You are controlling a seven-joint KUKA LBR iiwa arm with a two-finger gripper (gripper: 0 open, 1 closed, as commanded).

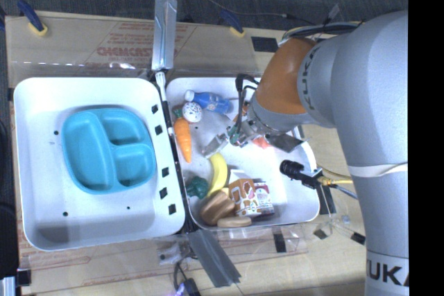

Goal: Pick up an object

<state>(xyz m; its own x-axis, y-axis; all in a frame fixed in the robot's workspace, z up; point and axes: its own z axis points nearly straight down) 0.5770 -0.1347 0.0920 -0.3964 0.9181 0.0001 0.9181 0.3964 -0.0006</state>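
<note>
The right bin (305,199) holds several toy objects. A blue and white bottle (210,103) and a small white round piece (192,113) lie at its far side. An orange carrot (182,138) lies along the left wall. A yellow banana (219,172), a dark green piece (196,186), brown bread rolls (218,209) and a printed brown packet (252,196) sit near the front. My gripper (222,141) is low in the middle of this bin, right of the carrot and above the banana. A small red object (261,143) shows beside the wrist.
The left bin (35,204) holds a blue divided tray (109,148). A metal divider (164,31) stands between the bins at the back. The arm's grey body (361,80) covers the right bin's right side. A black cable connector (295,170) hangs over that bin.
</note>
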